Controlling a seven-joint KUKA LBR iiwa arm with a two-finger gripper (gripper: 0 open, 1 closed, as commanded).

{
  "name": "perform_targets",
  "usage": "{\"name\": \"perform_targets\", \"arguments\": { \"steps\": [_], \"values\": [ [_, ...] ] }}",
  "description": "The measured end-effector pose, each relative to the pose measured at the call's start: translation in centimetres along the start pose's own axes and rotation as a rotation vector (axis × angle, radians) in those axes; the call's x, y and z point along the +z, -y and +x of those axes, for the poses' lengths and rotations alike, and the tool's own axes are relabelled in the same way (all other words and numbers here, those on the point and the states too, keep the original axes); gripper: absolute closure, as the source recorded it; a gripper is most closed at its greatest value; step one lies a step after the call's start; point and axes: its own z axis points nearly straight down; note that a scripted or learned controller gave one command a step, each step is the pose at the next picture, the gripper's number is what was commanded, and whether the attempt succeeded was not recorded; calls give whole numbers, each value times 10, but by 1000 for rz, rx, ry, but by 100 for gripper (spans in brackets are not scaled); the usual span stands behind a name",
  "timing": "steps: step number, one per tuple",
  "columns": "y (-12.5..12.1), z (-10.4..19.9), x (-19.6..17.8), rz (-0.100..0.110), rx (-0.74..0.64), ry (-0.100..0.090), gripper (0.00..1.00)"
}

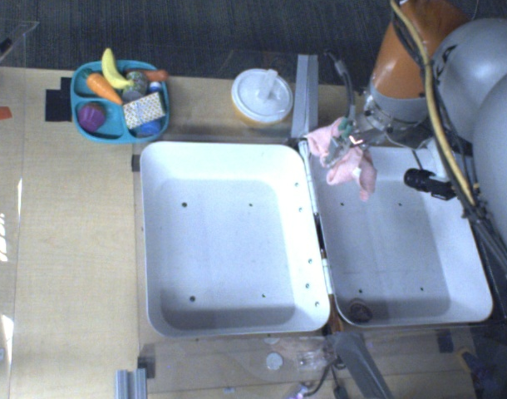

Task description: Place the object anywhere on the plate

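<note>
Nearest the camera, the grey arm with its orange band fills the view's 2 o'clock corner and reaches down toward the seam between the two white bins. Its claw hangs over the 11 o'clock corner of the right bin, and a pink cloth drapes from it, bunched at the top and trailing downward toward 5 o'clock. The cloth appears pinched between the fingers, so the claw reads as clamped on it, though the folds hide the fingertips themselves.

The cloth looks soft, crumpled and pale pink, with no stiff shape; it will likely sag and swing as it is carried.

The relation that matters is from cloth to plate. The blue divided plate sits on the tabletop well apart, toward 9 o'clock from the claw and slightly higher in the view, beyond the left bin. It already carries toy food, including a banana and a carrot. A white lidded cup stands between claw and plate, near the straight path, so the carry probably needs height to clear it.
</note>
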Motion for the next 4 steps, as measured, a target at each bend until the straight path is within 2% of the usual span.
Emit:
{"name": "perform_targets", "arguments": {
  "steps": [1, 3, 4],
  "values": [
    [-2, 1, -40, -2, -8, 0, 100],
    [5, 98, -59, -3, -812, -1, 100],
    [16, 147, -63, -3, -1167, -2, 100]
  ]
}}
